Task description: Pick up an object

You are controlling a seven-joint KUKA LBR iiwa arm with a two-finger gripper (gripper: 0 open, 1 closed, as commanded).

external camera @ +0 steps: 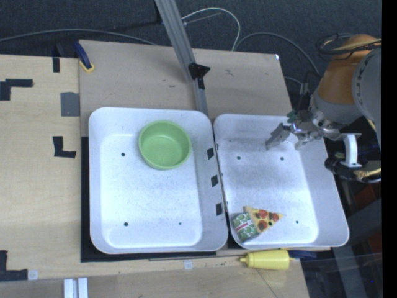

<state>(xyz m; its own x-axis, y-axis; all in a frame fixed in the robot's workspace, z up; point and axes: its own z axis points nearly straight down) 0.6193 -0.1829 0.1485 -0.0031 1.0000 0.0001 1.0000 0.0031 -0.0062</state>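
Arm [356,82]: I see it cut off by the right edge; only the orange band and wrist show.
Gripper [288,135]: too small and blurred for me to read over the right bin's [322,197] far part.
Metal pole [177,33]: runs out past the top edge.
Green packet [245,226]: its print is too small for me to read.
Yellow bottle [268,259]: partly tucked under the right bin's near rim.
Cables [217,14]: ends lost on the dark floor.
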